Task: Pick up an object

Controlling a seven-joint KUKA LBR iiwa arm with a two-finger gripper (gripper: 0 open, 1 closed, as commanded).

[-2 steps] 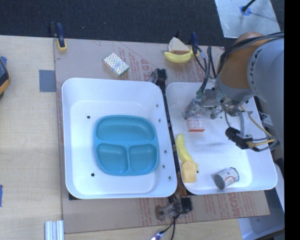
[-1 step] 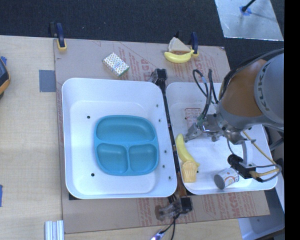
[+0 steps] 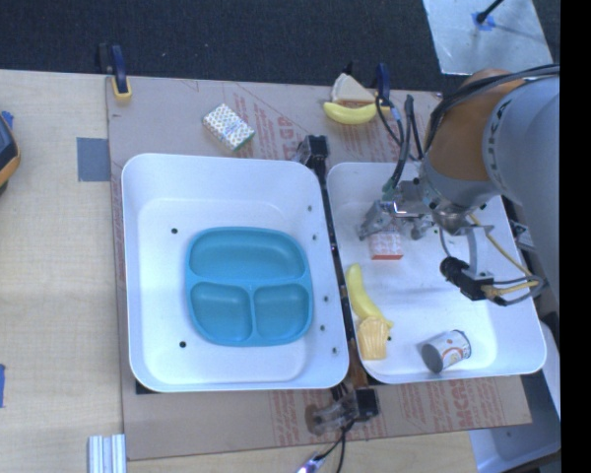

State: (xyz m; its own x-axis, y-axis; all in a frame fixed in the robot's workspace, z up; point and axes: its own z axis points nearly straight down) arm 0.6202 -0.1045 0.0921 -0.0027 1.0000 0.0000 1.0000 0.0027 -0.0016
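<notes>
My gripper [image 3: 392, 223] hangs low over the back left part of the right bin [image 3: 517, 358]. Directly under its front side lies a small white and orange object [image 3: 386, 248], partly covered by the gripper. A yellow banana [image 3: 361, 295] lies along the bin's left wall, with a yellow corn-like piece [image 3: 373, 339] at its near end. A grey can [image 3: 445, 350] lies on its side toward the front of the same bin. The grey arm with its orange band [image 3: 463, 141] reaches in from the right.
The left bin [image 3: 148, 353] holds a blue divided plate [image 3: 247, 286]. Behind the bins on the cardboard sit a small patterned box [image 3: 228, 126] and a yellow and white toy [image 3: 353, 102]. Black cables [image 3: 473, 276] loop from the wrist over the right bin.
</notes>
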